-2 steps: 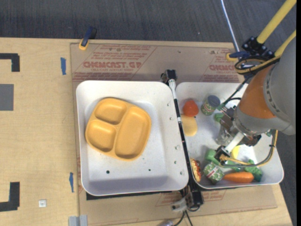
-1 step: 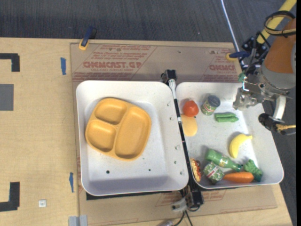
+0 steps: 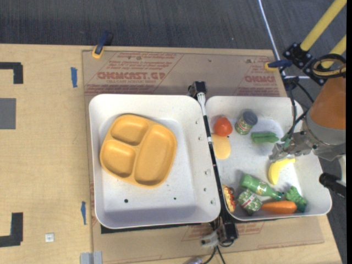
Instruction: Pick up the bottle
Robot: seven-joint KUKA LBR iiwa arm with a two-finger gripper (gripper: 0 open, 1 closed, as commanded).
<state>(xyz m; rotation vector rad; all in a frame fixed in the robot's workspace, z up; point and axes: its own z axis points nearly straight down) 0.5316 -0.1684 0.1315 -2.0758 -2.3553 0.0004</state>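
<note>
Two white bins sit side by side. The left bin [image 3: 110,202] holds one yellow divided tray [image 3: 137,149]. The right bin [image 3: 319,199] holds one green bottle [image 3: 258,186] lying near its front edge, one orange carrot [image 3: 278,207], one tomato [image 3: 223,126], one small can [image 3: 246,122] and one banana [image 3: 276,169] (other small items are hard to name). The gripper [image 3: 289,145] hangs over the banana; how far it is open I cannot tell, and nothing shows in its grasp.

My bench [image 3: 38,164] is pale wood; a printed cardboard sheet [image 3: 181,73] lies on it, clamped at its far edge, with dark carpet [image 3: 137,10] beyond.
</note>
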